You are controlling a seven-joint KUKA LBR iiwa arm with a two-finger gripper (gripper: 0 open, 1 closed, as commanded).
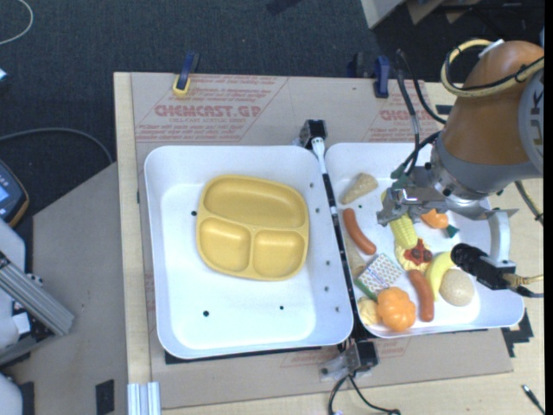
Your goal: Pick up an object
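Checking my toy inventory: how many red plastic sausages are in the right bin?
2. One red plastic sausage lies near the right white bin's left wall; another sits beside the orange fruit. The arm may hide more.

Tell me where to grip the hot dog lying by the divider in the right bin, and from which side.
Grip the hot dog at its middle, coming straight down, jaws closing across its narrow width. It lies flat and slanted, upper left to lower right, with bare bin floor along both long sides near the middle. Its lower end sits close to the checkered packet, so avoid that end.
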